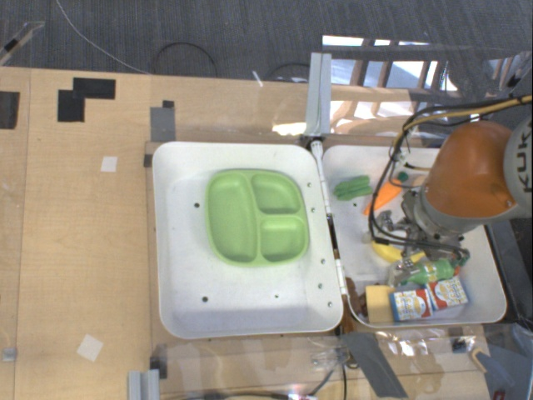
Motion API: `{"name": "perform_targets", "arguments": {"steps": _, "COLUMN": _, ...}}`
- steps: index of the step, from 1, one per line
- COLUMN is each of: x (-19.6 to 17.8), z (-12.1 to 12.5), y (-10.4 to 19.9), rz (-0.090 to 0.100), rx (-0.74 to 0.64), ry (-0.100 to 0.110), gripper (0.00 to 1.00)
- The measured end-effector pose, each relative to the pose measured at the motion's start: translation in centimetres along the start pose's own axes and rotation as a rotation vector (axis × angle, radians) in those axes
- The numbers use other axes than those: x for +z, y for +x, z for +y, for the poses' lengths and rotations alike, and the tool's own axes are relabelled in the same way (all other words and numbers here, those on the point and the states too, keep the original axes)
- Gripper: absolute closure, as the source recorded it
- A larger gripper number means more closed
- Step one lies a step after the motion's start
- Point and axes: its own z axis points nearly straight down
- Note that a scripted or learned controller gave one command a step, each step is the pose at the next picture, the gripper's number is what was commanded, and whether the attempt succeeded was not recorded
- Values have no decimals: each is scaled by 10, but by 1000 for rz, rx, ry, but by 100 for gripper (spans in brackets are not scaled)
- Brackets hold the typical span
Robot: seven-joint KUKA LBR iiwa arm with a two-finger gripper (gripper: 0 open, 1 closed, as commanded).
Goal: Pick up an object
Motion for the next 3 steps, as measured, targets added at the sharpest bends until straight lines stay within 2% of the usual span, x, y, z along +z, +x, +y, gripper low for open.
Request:
{"name": "perform_targets", "arguments": {"steps": 1, "x": 9, "z": -22, "y": -78, "rz": -3, "rx": 104, "ry": 0, "gripper": 0}}
{"name": "perform_targets", "arguments": {"steps": 2, "x": 6, "z": -53, "y": -1, "rz": -3, "rx": 21, "ry": 4, "gripper": 0}}
{"name": "perform_targets", "arguments": {"steps": 3, "x": 9, "z": -32, "y": -81, "rz": -4, "rx": 183, "ry": -1, "gripper": 0}}
